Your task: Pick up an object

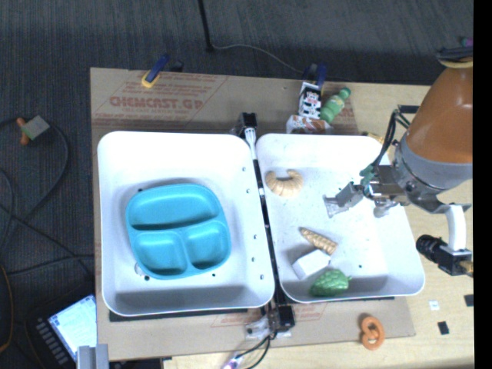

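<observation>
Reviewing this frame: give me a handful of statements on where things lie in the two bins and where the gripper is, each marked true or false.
1. The blue divided tray lies in the left bin. True.
2. The croissant lies in the left bin. False: it lies in the right bin, near the divider.
3. The gripper hangs over the right bin. True.
4. The green object sits at the right bin's far edge. False: it sits at the near edge, beside the white block.
5. The cone-shaped pastry lies between the croissant and the white block. True.
</observation>
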`<state>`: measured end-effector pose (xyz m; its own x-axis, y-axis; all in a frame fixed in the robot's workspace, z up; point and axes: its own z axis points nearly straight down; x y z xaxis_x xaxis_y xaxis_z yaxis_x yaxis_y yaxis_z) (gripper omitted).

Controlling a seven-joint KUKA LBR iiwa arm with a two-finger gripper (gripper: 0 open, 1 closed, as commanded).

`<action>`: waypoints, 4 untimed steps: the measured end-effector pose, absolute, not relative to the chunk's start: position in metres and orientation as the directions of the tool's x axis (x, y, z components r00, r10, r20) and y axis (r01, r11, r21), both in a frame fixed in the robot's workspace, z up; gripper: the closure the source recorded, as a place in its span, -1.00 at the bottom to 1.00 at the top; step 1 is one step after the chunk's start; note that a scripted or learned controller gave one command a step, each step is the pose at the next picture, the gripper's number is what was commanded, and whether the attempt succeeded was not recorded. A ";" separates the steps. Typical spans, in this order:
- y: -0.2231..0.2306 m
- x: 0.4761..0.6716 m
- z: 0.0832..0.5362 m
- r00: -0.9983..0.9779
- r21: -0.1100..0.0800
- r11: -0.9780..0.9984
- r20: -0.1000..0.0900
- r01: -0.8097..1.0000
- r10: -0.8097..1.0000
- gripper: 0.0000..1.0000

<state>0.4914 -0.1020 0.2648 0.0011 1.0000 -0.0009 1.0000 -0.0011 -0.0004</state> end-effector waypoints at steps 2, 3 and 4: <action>-0.154 0.483 0.114 0.001 -0.003 -0.001 0.001 1.000 1.000 1.00; -0.117 0.536 0.138 -0.002 0.000 0.002 0.000 1.000 1.000 1.00; -0.194 0.635 0.138 0.000 0.000 0.000 -0.003 1.000 1.000 1.00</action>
<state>0.6348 -0.1943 0.1381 0.0001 1.0000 -0.0026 1.0000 -0.0001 0.0005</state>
